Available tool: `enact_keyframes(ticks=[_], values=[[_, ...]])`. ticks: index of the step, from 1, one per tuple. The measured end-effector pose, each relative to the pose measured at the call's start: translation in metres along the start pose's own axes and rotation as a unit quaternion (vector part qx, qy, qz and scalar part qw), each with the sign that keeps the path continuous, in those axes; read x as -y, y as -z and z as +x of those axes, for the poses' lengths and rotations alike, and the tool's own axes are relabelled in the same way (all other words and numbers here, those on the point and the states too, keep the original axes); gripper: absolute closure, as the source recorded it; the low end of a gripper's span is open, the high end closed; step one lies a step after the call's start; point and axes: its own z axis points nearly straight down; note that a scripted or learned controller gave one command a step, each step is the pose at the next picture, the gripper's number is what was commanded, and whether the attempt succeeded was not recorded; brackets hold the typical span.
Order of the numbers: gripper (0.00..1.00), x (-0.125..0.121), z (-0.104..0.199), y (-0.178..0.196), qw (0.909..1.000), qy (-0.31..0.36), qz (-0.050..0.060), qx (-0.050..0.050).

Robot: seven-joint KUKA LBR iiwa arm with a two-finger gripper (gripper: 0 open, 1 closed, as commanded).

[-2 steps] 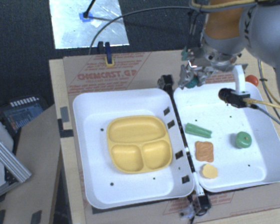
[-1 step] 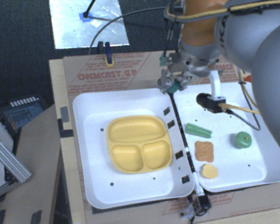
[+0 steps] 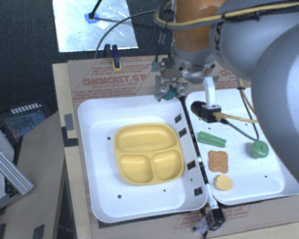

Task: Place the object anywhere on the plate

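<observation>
The gripper (image 3: 169,91) hangs at the far rim of the left bin (image 3: 102,199), close to the divider between the two bins; whether it is spread or pressed together cannot be told from this view, and no object is plainly seen in it, apart from a small greenish patch at its tip that is too blurred to identify. From the gripper, the yellow plate (image 3: 146,153) lies towards 7 o'clock in the middle of the left bin, a three-compartment dish with nothing on it. The candidate objects sit in the right bin (image 3: 272,180), towards 4 to 5 o'clock from the gripper: a green stick (image 3: 211,138) just beside the divider, an orange ridged piece (image 3: 218,160) below it, a small yellow disc (image 3: 223,183) nearer the front, and a green round piece (image 3: 259,149) further right. Judging by the bare plate, the task appears to be at the pick stage or a carry not confirmed. The next move likely calls for a secure grasp, then a descent over the plate.
</observation>
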Motion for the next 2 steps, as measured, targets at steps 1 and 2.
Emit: enact_keyframes(ticks=[1, 2], values=[[1.0, -0.009, 0.047, -0.013, 1.0, 0.0, 0.0, 0.0], [1.0, 0.009, 0.047, -0.015, 1.0, -0.002, 0.001, 0.001]])
